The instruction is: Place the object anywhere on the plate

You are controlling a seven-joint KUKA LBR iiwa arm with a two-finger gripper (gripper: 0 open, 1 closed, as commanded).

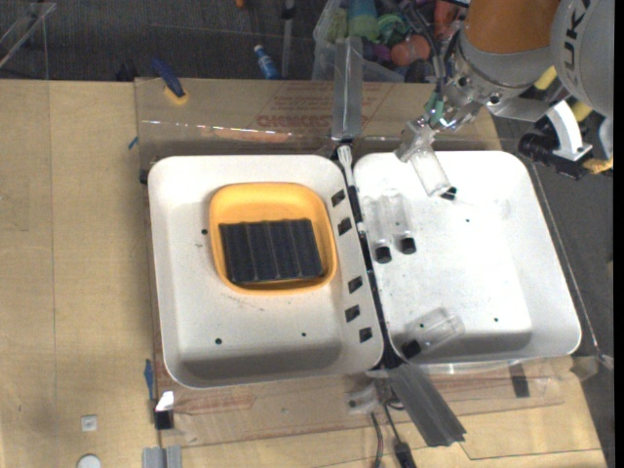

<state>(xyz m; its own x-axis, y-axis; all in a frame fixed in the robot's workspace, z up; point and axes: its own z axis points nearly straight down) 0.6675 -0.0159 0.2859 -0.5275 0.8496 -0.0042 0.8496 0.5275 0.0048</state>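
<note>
Your tool hangs over the right bin, fingers spread, gripping nothing; the ridged black object on the yellow plate sits far left.

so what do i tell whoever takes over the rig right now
Gripper: hangs over the back of the right bin, well apart from the plate; open or shut, cannot tell.
Plate: yellow, in the left bin.
Block: dark, ribbed, lies flat on the plate.
Done: judging by that, the placing looks finished.
Left: probably nothing but a check. A few clear pieces lie in the right bin; too faint to say what they are.
</note>
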